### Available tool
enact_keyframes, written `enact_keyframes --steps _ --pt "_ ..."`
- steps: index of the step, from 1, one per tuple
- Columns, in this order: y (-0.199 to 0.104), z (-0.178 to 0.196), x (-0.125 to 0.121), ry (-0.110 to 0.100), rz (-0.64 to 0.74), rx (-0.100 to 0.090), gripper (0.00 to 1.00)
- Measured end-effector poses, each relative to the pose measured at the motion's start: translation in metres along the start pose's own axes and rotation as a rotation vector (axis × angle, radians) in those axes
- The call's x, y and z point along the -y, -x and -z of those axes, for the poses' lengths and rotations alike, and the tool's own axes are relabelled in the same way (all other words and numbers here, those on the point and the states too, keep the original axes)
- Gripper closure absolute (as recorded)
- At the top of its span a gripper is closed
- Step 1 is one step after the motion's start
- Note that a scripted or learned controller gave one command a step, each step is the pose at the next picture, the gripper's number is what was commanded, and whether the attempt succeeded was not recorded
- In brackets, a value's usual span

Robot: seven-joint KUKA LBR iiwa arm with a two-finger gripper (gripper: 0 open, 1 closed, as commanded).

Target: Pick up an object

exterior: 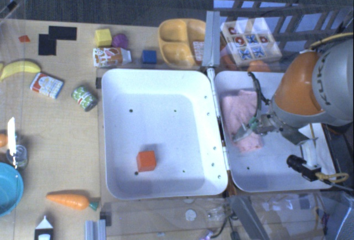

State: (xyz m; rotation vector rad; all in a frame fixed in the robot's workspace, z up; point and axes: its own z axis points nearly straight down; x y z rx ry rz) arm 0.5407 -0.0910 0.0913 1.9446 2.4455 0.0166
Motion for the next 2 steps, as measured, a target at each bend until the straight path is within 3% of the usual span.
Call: enact_keyframes --steps 1,2 --pt "-0.001 0.013 -0.004 0.008 0.003 0.002 1.00" --pt "-0.023 0.106 -0.056 -0.013 -0.058 -0.005 1.00"
